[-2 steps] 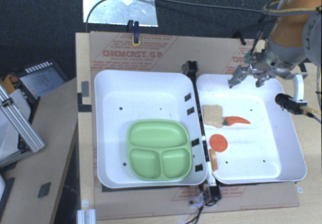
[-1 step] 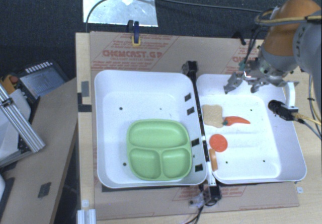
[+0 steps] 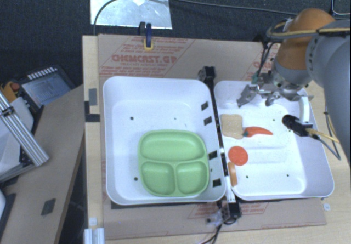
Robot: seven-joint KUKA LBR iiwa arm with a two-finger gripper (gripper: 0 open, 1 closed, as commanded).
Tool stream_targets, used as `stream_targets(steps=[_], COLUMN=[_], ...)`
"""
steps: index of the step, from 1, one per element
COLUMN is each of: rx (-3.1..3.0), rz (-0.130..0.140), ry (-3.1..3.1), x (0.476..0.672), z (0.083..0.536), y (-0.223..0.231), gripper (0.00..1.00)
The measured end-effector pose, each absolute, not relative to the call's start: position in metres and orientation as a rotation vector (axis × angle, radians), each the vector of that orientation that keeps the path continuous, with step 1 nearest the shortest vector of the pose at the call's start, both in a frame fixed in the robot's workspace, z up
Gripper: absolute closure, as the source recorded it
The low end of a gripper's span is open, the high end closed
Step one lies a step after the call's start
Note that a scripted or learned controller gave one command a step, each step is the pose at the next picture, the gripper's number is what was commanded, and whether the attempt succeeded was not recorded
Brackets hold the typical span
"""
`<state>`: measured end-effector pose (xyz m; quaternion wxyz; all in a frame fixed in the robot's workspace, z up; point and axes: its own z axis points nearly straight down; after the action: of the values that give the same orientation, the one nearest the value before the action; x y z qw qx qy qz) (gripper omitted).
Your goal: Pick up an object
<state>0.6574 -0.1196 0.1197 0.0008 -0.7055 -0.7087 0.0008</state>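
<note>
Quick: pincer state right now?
Pincer: open, holding nothing, above the far end of the right bin.

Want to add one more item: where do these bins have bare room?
Left bin: bare floor behind the green plate, to the back wall. Right bin: bare front-right floor, past the red disc. Crowded: the right bin's side nearest the left bin, where bread slice, carrot and red disc cluster, with the gripper behind them.
</note>
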Motion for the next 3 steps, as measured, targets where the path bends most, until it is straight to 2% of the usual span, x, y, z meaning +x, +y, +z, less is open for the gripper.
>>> stream_targets(steps=[1,2,3], rx=[-2.216,-2.217,-2.221], rz=[0.002,-0.005,-0.009], ry=[-2.226,-2.232,-2.232], x=[0.657,0.660,0.661], z=[0.083,0.097,0.162], y=[-0.119,-0.119,-0.116], gripper=[0.00,1.00,1.00])
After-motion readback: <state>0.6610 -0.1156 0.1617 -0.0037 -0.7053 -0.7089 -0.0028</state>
